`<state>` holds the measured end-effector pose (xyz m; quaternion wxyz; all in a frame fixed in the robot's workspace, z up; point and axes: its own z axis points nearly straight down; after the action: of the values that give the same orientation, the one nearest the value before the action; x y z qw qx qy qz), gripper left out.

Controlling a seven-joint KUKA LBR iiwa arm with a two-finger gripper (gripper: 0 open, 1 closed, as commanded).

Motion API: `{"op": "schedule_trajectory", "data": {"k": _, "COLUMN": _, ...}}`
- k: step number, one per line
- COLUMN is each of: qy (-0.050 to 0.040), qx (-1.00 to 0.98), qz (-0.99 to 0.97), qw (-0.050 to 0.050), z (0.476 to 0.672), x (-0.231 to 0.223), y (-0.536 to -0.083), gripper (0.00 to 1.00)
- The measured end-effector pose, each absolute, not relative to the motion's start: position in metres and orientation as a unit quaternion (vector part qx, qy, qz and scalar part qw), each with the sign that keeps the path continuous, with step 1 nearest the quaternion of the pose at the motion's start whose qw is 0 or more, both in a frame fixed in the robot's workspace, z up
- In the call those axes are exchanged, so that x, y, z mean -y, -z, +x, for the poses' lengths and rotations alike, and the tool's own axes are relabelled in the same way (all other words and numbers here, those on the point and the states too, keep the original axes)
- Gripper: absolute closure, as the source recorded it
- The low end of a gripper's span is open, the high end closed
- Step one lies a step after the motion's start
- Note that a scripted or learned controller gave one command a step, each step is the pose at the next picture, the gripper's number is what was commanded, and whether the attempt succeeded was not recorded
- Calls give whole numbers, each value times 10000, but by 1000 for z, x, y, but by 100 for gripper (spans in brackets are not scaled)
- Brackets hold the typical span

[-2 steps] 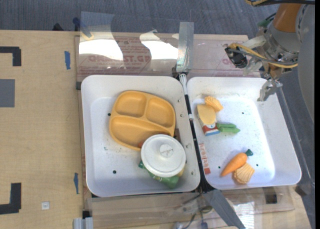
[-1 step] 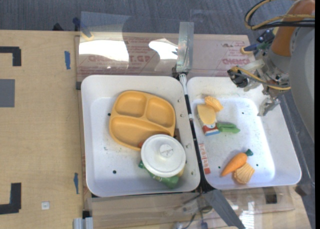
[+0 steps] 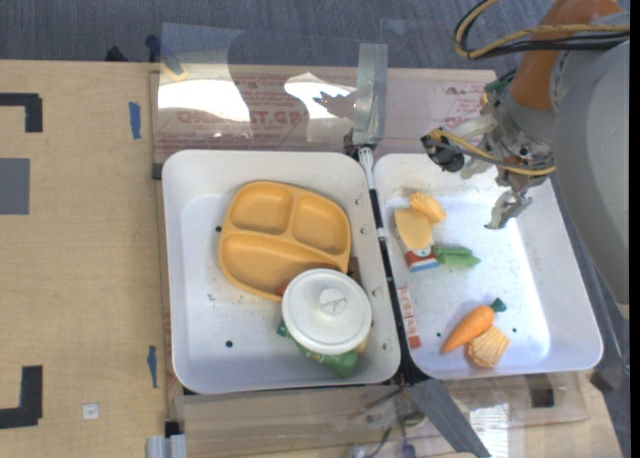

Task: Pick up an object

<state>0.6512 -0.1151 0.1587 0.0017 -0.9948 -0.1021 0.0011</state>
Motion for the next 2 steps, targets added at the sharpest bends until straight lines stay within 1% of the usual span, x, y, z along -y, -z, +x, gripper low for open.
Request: {"op": "schedule_trajectory", "data": {"k": 2, "qy": -10, "qx": 1008, "qz": -9949, "qw": 14, "z": 651, "x": 116, "y": -158, "gripper": 0}}
